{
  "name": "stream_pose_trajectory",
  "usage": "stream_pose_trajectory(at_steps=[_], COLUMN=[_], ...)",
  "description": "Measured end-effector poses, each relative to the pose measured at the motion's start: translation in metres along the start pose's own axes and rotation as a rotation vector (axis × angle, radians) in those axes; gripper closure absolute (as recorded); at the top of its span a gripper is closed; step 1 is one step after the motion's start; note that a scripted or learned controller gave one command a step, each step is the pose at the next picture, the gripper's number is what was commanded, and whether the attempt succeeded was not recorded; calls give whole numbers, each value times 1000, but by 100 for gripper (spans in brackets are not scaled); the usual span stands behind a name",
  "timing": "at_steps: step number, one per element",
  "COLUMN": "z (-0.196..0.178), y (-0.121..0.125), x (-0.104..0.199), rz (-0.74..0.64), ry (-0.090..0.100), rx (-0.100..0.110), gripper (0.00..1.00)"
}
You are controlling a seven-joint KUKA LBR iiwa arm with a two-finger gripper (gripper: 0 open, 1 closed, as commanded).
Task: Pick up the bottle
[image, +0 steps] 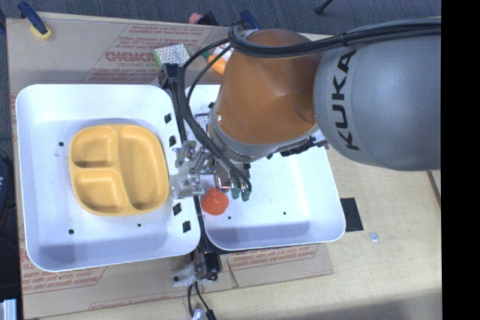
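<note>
Bottle not identifiable; hand (201, 177) low over right bin (319, 217) near orange-red object (215, 201), grip state unclear

The grey arm (382, 97) sweeps in from the right of the frame, its orange band (270, 86) filling the centre, wrist pointing steeply down. The gripper (206, 176) hangs just below centre, black cables looping along its left.
</note>
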State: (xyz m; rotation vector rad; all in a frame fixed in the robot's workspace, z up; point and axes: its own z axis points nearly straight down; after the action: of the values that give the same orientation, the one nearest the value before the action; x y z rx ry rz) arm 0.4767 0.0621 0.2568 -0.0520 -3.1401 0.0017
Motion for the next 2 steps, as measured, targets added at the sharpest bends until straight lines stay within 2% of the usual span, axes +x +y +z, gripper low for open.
stream_pose_trajectory(at_steps=[1,2], z=[17,37], y=[22,84], x=[1,-12], rz=[-160,-566], ry=[3,-3], rx=[0,-1], gripper=[100,100])
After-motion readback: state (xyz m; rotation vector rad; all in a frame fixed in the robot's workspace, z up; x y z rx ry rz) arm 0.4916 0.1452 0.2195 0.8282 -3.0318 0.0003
